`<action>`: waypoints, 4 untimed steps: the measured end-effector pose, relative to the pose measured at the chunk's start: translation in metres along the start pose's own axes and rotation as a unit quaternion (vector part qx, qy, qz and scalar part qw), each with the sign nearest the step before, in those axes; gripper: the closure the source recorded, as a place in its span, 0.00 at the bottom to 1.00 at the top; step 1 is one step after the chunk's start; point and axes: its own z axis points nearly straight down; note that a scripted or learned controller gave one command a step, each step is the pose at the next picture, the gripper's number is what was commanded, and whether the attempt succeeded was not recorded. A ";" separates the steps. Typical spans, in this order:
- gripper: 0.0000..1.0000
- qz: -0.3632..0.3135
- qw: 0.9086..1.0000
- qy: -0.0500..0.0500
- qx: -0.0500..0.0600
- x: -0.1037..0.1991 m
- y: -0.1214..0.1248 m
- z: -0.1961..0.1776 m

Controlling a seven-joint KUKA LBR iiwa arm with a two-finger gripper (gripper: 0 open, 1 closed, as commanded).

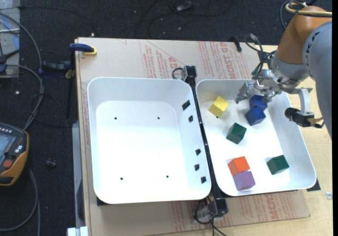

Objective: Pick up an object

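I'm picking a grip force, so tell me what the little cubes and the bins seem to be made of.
The yellow cube, orange cube and purple cube look matte with soft, slightly rounded edges and no glare, so possibly foam or painted wood; the view leaves it open. The right bin looks like smooth, thin molded white plastic, judging by its rounded corners and even sheen.
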 end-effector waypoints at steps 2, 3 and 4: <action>1.00 0.000 1.000 -0.001 -0.006 -0.003 -0.072 0.022; 1.00 -0.002 1.000 -0.001 -0.008 0.056 -0.075 -0.037; 1.00 -0.004 1.000 0.000 -0.006 0.159 -0.064 -0.067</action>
